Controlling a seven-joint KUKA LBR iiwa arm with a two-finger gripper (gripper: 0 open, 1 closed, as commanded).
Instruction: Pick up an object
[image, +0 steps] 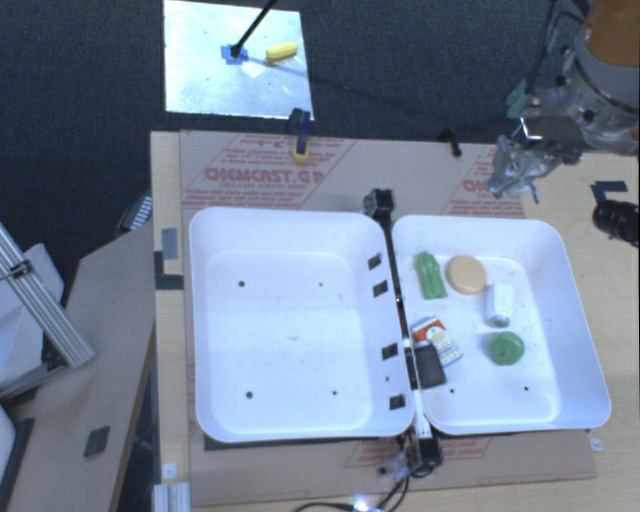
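A robotics lab: a worktop (130, 300) at the frame's centre bears two white bins (290, 320) on printed cardboard (260, 165), cables (400, 465) at the bottom edge, an aluminium rail (40, 305) at left, dark carpet (80, 80) above.

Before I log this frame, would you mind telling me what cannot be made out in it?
- The hand, camera view: small and blurred against the board beyond the right bin; its finger state cannot be read.
- The arm: cut off by the top and right edges.
- The printed card: its print is too small to read.
- The small white item: too small to identify.
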